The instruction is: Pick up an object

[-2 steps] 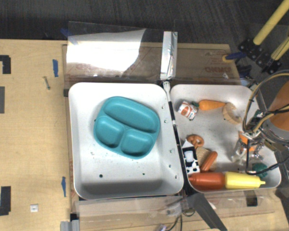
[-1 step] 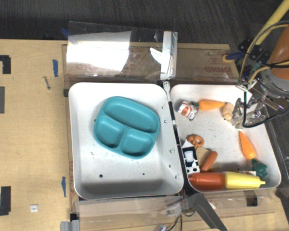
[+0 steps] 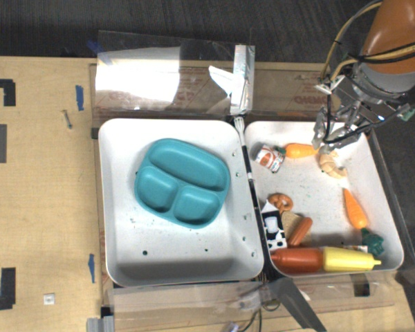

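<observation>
Now, step: I hang the claw over the croissant, upper right.
Claw: open, holding nothing.
Next: drop, squeeze.

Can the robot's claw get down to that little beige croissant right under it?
Probably yes. The gripper hangs just above the croissant at the far side of the right bin, with nothing over it. The small carrot lies close beside it and might get bumped.
</observation>
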Motion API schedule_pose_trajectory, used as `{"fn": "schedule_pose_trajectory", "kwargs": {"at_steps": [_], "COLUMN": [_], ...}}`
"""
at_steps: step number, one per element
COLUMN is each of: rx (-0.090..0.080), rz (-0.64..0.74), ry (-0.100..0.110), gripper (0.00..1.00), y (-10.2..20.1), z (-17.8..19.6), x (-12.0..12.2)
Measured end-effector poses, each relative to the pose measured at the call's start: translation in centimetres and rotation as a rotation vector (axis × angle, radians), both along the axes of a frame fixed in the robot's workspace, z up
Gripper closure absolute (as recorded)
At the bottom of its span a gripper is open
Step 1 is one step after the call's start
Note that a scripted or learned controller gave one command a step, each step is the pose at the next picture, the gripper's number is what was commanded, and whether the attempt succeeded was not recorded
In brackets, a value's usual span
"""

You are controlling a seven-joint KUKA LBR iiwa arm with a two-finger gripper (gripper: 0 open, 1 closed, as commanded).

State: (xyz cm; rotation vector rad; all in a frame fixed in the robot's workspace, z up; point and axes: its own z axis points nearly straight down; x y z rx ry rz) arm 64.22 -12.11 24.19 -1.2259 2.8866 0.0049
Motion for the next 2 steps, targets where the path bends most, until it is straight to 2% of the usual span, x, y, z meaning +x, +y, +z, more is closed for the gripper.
{"fn": "schedule_pose_trajectory", "kwargs": {"at_steps": [1, 2], "rx": [-0.001, -0.002], "rz": [-0.004, 0.251], "ry": [0.003, -0.002], "gripper": [0.00, 0.00], "y": [-0.3, -2.8], "z": [-0.1, -14.6], "x": [-0.1, -0.4]}}
